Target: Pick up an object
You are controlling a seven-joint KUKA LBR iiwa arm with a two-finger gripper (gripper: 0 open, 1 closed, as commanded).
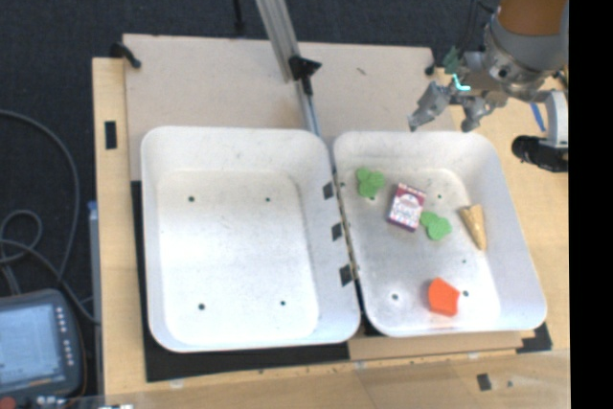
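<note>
The right bin [508, 196] holds several small objects: a green piece [370, 182] near its left wall, a purple and white box [406, 207] in the middle, a second green piece [437, 227] beside the box, a tan cone [472, 225] to the right, and an orange block [442, 297] near the front. My gripper [446, 113] hangs above the bin's far rim, well clear of the objects. Its fingers are spread apart and open, with nothing between them.
The left bin [239, 239] lies beside the right one. A slanted aluminium post [273, 10] rises from behind the bins' shared edge. Cables and a tablet [34, 340] lie at the left, off the bench.
</note>
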